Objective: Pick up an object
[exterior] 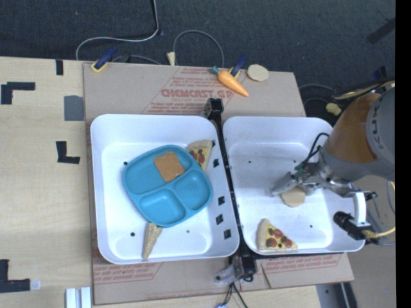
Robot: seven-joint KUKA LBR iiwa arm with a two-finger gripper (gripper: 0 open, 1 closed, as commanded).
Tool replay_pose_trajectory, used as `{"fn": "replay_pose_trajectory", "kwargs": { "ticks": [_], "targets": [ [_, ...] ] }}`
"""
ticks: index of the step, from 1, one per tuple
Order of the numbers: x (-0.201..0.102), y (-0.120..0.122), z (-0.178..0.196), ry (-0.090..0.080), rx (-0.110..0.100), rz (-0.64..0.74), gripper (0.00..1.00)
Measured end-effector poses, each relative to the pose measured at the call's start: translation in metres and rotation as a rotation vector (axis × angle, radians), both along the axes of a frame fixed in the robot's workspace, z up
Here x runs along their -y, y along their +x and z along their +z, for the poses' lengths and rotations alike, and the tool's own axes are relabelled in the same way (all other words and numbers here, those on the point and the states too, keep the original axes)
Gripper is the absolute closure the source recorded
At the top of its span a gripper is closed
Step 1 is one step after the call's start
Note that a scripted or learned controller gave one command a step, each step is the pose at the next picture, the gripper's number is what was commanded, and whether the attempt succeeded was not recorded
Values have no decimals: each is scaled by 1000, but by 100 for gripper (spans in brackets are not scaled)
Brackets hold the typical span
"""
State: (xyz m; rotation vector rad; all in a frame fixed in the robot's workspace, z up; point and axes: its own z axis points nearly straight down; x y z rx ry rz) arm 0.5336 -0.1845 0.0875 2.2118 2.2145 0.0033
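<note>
The gripper [287, 186] sits low in the right bin [257, 130], touching a pale, round disc [294, 199] — flat, beige. Whether its jaws are spread, I cannot tell.

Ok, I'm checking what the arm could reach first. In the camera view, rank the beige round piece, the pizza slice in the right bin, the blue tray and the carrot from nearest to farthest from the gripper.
1. Beige round piece, right bin, right beside the gripper.
2. Pizza slice, right bin's near edge.
3. Blue tray, left bin.
4. Carrot, on the cardboard beyond the bins.
</note>
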Motion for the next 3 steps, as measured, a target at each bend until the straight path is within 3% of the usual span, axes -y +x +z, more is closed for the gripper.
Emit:
{"fn": "replay_pose_trajectory", "kwargs": {
  "ticks": [1,2,3],
  "targets": [
    [2,1,11,-1,1,-2,100],
    [-60,62,3,9,-9,8,100],
    [-135,52,103,10,-1,8,100]
  ]
}}
